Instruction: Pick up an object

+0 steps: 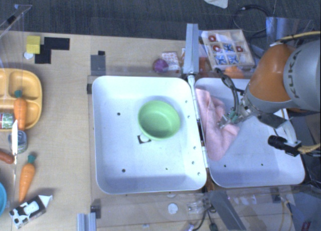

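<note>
A pink cloth (212, 127) lies crumpled along the left side of the right bin (261, 167). My gripper (228, 120) is low in that bin, its tip down on the cloth's right edge. The grey arm with its orange band (268, 80) reaches in from the right above the bin. A green bowl (159, 119) sits upright in the middle of the left bin (120, 170), with a small black piece (144, 140) just in front of it.
A metal divider (190, 49) stands between the bins at the back. A purple ball (160, 65) and a picture book (226, 48) lie behind the bins. At far left sit a yellow tray (30, 82) with toy food and loose carrots (26, 175).
</note>
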Robot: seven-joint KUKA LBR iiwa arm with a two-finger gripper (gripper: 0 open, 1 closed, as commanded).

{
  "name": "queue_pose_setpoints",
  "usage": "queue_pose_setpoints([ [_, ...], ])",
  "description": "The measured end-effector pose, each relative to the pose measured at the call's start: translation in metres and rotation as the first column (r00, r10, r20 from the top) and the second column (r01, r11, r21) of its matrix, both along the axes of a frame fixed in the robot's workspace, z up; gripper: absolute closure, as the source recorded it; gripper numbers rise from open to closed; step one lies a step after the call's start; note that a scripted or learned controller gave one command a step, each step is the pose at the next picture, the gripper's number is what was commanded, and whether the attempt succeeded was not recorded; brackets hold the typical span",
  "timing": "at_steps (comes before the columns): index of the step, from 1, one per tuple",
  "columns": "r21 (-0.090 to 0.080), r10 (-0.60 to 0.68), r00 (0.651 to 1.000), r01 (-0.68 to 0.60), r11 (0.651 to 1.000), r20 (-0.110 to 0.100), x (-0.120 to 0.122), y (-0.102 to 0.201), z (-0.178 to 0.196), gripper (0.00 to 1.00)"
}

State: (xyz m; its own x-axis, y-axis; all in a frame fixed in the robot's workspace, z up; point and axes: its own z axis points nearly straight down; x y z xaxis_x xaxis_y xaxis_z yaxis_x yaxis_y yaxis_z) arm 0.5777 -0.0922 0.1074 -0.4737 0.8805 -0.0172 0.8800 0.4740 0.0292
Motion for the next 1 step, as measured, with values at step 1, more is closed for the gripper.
queue_pose_setpoints([
  [1, -0.001, 0.049, 0.999, -0.049, 0.999, -0.02, 0.0724, 0.0331, 0.106, 1.0],
])
